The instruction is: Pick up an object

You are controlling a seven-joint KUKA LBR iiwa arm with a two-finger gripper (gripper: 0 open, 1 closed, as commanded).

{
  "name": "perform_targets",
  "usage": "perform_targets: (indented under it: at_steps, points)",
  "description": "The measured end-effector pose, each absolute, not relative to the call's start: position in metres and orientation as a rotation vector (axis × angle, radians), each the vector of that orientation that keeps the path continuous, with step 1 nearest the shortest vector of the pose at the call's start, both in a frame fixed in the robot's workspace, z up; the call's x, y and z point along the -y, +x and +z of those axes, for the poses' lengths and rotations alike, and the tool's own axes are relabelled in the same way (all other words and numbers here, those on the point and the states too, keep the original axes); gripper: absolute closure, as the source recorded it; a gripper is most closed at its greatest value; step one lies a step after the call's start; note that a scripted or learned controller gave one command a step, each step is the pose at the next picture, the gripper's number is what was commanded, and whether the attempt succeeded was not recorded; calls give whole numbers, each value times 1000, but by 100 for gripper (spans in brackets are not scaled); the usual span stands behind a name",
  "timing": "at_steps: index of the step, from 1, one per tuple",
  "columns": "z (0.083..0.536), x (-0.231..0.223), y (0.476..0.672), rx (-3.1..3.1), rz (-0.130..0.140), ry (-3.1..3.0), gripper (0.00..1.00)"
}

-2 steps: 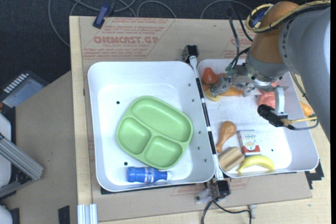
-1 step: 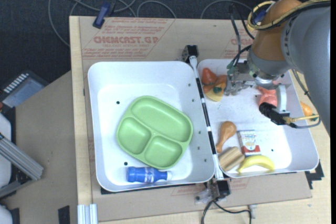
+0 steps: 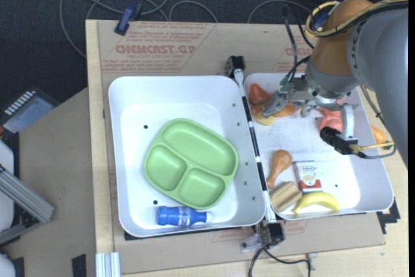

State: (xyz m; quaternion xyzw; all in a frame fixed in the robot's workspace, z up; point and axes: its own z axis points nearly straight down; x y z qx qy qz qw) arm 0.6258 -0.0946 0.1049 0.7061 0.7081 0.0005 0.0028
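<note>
Two shallow white bins are seen side by side on the table [image 3: 162, 42], which is covered by a brown board with red printing. In the left bin [image 3: 126, 100] a green divided plate [image 3: 189, 162] is placed near the middle, slightly turned, and a blue bottle [image 3: 181, 216] is laid on its side just beside the front wall.

The right bin [image 3: 373, 194] is reached by the grey arm [image 3: 389, 48] from the right, with the orange band [image 3: 337, 42] above the wrist. The gripper [image 3: 299, 97] is lowered over the far left part of this bin, close to a red and orange toy piece [image 3: 258, 93] and a yellowish piece [image 3: 264, 117] near the dividing wall. Whether the jaws are apart or together cannot be told, because they are hidden among the dark parts and cables. A pink object [image 3: 332, 120] is seen just beside the wrist.

In the near part of the right bin, an orange pear-shaped toy [image 3: 279, 164], a small red and white carton [image 3: 307, 176], a tan bread-like block [image 3: 284, 195] and a yellow banana [image 3: 316, 204] are gathered close together. The banana is touching the carton's lower edge.

A blue clip [image 3: 127, 18] on a cable is lying at the far edge of the board.
</note>
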Motion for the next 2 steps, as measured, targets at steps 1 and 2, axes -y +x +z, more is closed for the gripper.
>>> perform_targets:
  at_steps: [1,2]
  points:
    - [84,94,649,-2226,-10,2224,0]
    - [93,94,648,-2225,-14,2230,100]
